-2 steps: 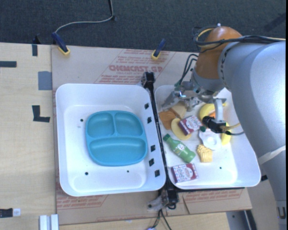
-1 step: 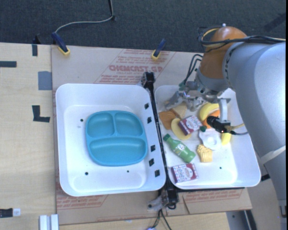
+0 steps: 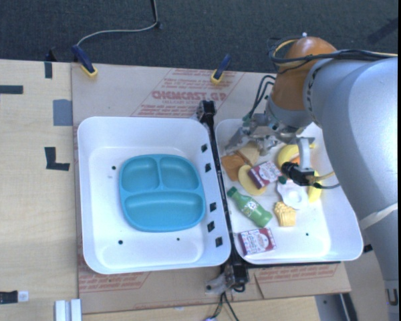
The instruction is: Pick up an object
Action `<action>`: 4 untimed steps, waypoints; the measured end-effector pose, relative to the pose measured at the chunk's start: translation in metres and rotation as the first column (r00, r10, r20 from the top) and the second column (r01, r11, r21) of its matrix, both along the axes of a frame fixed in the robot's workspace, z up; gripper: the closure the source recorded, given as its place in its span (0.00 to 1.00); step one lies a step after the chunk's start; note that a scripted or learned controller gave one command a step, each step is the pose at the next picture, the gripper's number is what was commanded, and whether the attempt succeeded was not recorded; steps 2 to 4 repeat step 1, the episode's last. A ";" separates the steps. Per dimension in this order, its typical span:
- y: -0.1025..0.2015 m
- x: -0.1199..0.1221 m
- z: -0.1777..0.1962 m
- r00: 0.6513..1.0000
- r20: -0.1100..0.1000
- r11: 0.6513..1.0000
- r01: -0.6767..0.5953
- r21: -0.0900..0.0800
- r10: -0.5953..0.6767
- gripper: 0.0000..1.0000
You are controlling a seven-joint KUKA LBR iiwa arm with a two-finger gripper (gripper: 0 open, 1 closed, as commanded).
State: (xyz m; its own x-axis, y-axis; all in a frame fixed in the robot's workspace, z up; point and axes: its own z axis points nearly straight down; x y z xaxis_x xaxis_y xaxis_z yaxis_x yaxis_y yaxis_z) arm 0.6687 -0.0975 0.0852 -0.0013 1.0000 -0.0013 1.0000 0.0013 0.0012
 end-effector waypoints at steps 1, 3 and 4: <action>0.000 0.000 0.010 1.000 -0.003 1.000 -0.001 -0.001 0.001 1.00; 0.000 0.000 0.010 1.000 -0.003 1.000 -0.001 -0.001 0.001 1.00; 0.000 0.000 0.010 1.000 -0.003 1.000 -0.001 -0.001 0.001 1.00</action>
